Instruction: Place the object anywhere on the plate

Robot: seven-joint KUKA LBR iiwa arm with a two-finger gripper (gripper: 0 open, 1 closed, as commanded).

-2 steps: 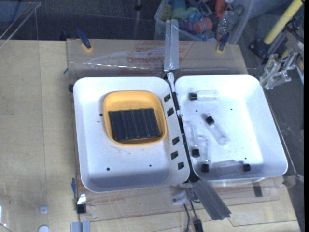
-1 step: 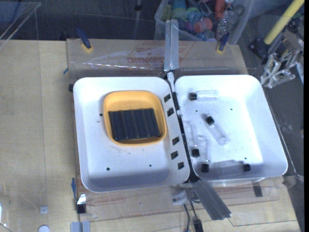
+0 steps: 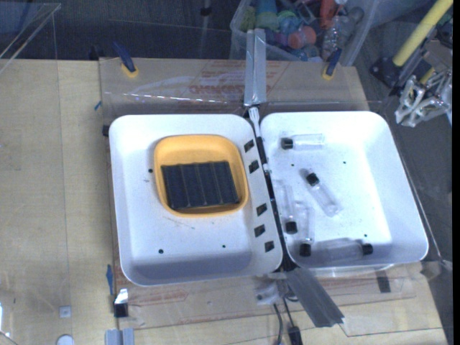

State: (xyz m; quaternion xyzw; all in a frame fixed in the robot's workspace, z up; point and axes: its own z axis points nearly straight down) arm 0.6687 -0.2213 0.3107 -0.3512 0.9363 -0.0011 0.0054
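Yellow plastic marks the plate (image 3: 164, 153) you are watching: it sits in the left bin (image 3: 136, 250), toward that bin's far right part, with its rim close to the divider between the two bins. A dark ribbed block (image 3: 199, 184) lies flat on the plate, well inside the rim and covering most of its floor, so the task's thing is on the plate now. In the right bin (image 3: 374, 164) you can see several clear tubes with black caps: one (image 3: 302, 141) lying near the far wall, one (image 3: 321, 192) slanted near the middle, one (image 3: 291, 210) beside the divider, and a longer one (image 3: 336, 248) along the near wall with a black end on each side. The gripper (image 3: 420, 99) hangs at the right, outside the right bin's far corner, over the dark floor and well apart from the plate and the block. You cannot tell from here whether its jaws are clenched or released; nothing shows as held. Beyond the bins, a clear tub (image 3: 302, 13) full of coloured toys stands at the far end of the wooden bench (image 3: 50, 192).
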